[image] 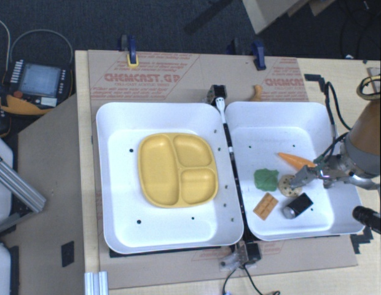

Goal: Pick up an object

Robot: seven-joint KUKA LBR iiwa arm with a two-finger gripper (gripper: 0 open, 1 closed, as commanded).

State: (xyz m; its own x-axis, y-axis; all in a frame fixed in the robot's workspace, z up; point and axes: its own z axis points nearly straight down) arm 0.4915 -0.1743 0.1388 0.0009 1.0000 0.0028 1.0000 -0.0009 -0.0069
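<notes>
The right bin [264, 137] holds several small objects. An orange carrot [292, 160] lies near its middle, and a green leafy piece [266, 179] sits to the carrot's lower left. A round speckled brown cookie [288, 187] lies beside the green piece. A tan cracker [265, 206] and a dark cylinder with a grey end [298, 205] rest nearer the front wall. My gripper [300, 178] reaches in from the right, low over the bin, with its tip at the cookie's right edge and just below the carrot's thick end. Nothing is visibly held.
The left bin [117, 165] carries a yellow three-compartment plate [177, 169]. A black divider strip [228, 152] runs between the bins. Cables [330, 103] hang along the right bin's far right wall. Blue clamps [132, 49] stand at the bench's back edge.
</notes>
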